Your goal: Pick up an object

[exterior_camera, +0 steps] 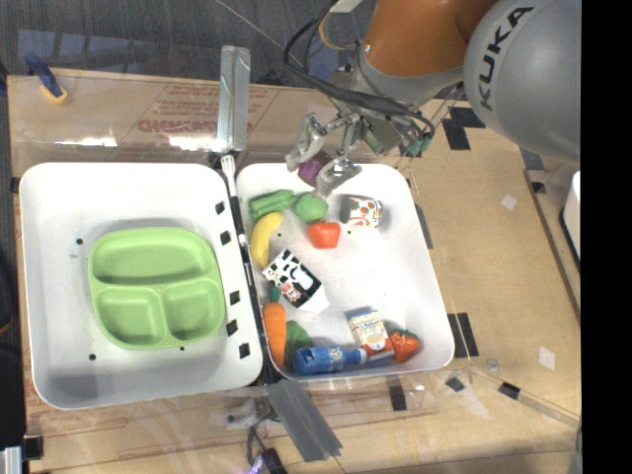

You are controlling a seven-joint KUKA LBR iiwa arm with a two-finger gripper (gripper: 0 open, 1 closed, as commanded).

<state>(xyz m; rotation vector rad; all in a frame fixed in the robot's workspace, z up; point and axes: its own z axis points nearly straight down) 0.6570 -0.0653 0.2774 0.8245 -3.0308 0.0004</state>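
My gripper (pixel 324 154) hangs over the right bin's (pixel 420 294) far rim, fingers spread; a purple object (pixel 310 173), possibly a toy eggplant, sits between them, contact unclear; green tray (pixel 156 286) in left bin (pixel 49 265).

Bright, even overhead light — the white bins (pixel 59 265) nearly wash out, and a clear sheet on the bench (pixel 494 225) shows pale glare. Shadows stay soft and short. Focus is fair mid-frame — edges look grainy, the arm (pixel 513 38) slightly soft.
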